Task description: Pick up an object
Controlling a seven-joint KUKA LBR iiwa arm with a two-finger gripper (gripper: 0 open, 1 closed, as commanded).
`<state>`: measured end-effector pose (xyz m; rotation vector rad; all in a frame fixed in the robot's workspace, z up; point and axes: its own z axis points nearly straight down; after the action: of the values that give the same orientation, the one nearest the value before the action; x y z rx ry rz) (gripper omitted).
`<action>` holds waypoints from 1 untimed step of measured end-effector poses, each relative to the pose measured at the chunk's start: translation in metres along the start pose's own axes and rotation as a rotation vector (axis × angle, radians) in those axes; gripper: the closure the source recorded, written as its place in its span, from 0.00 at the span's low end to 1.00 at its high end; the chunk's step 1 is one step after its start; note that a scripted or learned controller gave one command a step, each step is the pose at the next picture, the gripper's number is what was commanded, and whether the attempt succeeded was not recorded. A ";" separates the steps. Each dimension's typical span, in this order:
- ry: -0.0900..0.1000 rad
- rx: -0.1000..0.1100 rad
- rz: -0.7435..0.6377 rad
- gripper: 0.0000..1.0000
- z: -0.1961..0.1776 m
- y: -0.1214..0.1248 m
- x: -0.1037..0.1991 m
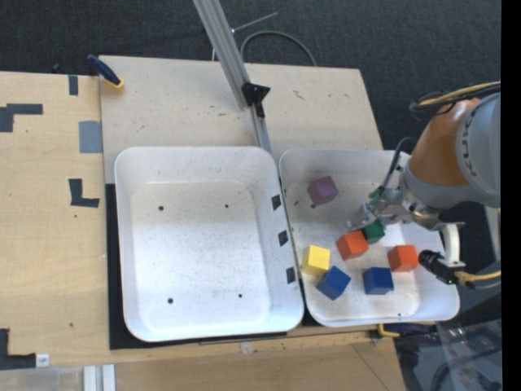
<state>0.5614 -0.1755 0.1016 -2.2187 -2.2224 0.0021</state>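
The right bin point(342, 163) holds several small blocks: a purple one point(322, 190), an orange-red one point(352, 243), a second orange one point(402, 257), a yellow one point(317, 259), two blue ones point(333, 283) point(378, 280) and a green one point(374, 231). My gripper point(370, 220) is low in this bin, right over the green block and next to the orange-red one. The arm hides the fingertips, and the green block is partly covered by them.
The left bin point(130, 169) lies beside the right one. A metal pole point(221, 35) slants down to the divide between the bins. Black cables point(444, 267) hang off the arm at the right rim. A blue-yellow clamp point(106, 71) sits at the bench's far left.
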 end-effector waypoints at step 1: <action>-0.001 -0.005 -0.001 1.00 -0.055 0.007 0.009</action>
<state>0.5685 -0.1668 0.1567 -2.2210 -2.2260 -0.0032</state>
